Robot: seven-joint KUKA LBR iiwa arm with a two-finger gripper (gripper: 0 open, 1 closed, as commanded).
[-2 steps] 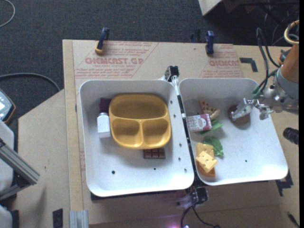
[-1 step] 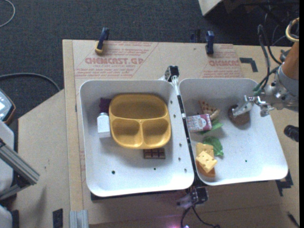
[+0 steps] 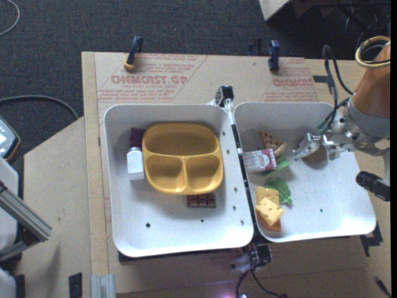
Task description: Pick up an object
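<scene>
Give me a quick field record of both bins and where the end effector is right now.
left bin: yellow divided tray, small white bottle, chocolate bar
right bin: pink carton, cheese wedge, green leaf
end effector: over the right bin's upper part, right of the pink carton
grasp: nothing visibly held

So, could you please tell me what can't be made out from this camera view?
- Gripper: small and blurred, so whether it holds anything is unclear.
- Brown object beneath the gripper: partly covered by it; identity unclear.
- Dark purple item in the left bin: mostly hidden behind the yellow tray and white bottle.
- Arm: cut off by the right edge.
</scene>
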